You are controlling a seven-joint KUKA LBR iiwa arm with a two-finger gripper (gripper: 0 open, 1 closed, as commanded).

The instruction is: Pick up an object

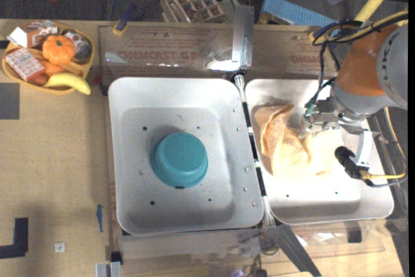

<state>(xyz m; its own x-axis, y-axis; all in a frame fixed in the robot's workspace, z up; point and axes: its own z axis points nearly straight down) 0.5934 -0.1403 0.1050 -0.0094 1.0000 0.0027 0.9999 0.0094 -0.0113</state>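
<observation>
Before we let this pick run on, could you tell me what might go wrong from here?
1. The gripper is at the upper right edge of the crumpled cloth in the right bin; soft fabric may slip out or only a fold may lift.
2. The cloth lies close to the bin's left wall, so dragging could bunch it there.
3. The teal bowl sits in the left bin, far from the gripper, so it is unlikely to serve as a fallback.
</observation>
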